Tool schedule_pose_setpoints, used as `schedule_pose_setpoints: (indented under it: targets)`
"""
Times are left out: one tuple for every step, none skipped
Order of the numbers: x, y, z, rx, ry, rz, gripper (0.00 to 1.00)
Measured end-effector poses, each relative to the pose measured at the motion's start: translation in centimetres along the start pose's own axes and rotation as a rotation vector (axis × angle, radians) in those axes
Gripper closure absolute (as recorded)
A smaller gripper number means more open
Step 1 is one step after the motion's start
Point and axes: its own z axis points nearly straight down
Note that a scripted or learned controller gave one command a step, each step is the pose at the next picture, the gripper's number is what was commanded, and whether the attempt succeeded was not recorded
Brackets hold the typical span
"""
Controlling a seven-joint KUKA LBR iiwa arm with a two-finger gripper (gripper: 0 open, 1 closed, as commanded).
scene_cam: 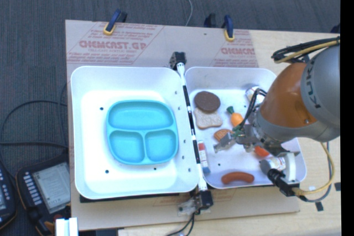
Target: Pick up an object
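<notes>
Camera view, read from the left: the left bin (77,119) holds a blue divided tray (142,131), lying flat in its middle and untouched. Across the divider, the right bin (221,73) carries the food toys. A brown round patty (207,100) sits toward the far side, a pale slice of bread (208,119) touches it just nearer, a small carrot (235,118) lies to their right, and a red sausage (238,177) rests alone along the near wall. Between bread and sausage an orange piece (222,134) lies just beside the gripper (225,142), which is low over the bin floor with the grey-and-orange arm (298,102) reaching in from the right. Whether the claw is released or clenched I cannot tell; the tips are too small and dark.

This looks like the reach-and-descend step, nothing lifted yet. The next move calls for centring on one piece, likely the orange one, closing firmly, then rising straight up clear of its neighbours.
</notes>
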Motion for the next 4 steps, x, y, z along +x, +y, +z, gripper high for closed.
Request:
schedule_pose_setpoints:
  targets:
    - [0.01, 0.03, -0.94, 0.0, 0.0, 0.0, 1.0]
    - [0.01, 0.02, -0.94, 0.001, 0.0, 0.0, 0.0]
    - [0.02, 0.07, -1.88, 0.001, 0.0, 0.0, 1.0]
    - [0.02, 0.06, -1.88, 0.001, 0.0, 0.0, 0.0]
